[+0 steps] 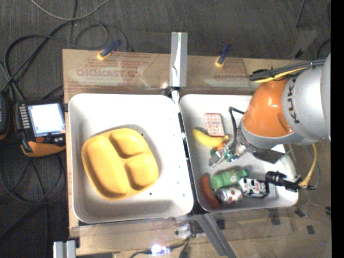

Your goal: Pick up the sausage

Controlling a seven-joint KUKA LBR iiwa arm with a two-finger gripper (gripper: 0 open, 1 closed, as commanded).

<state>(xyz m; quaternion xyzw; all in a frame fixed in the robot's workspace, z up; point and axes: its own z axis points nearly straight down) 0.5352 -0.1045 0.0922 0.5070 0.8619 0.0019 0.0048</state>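
- Sausage [209,191] lies in the near left corner of the right bin [192,144], lengthwise along the bin's left wall, untouched.
- Just right of the sausage sit a green bottle [230,177] and a small red-and-white can [230,194]; the can touches the sausage's near end.
- Farther right of the sausage is a black-and-white toy [253,187].
- My claw [224,152] hangs beyond the sausage, apart from it, above the green bottle and just beside a banana [206,138].
- Whether my claw is spread or closed I cannot tell; nothing shows in its grip.
- A patterned red box [214,124] lies beyond the banana.
- Left of the sausage, the left bin [78,117] holds a yellow divided tray [120,162].
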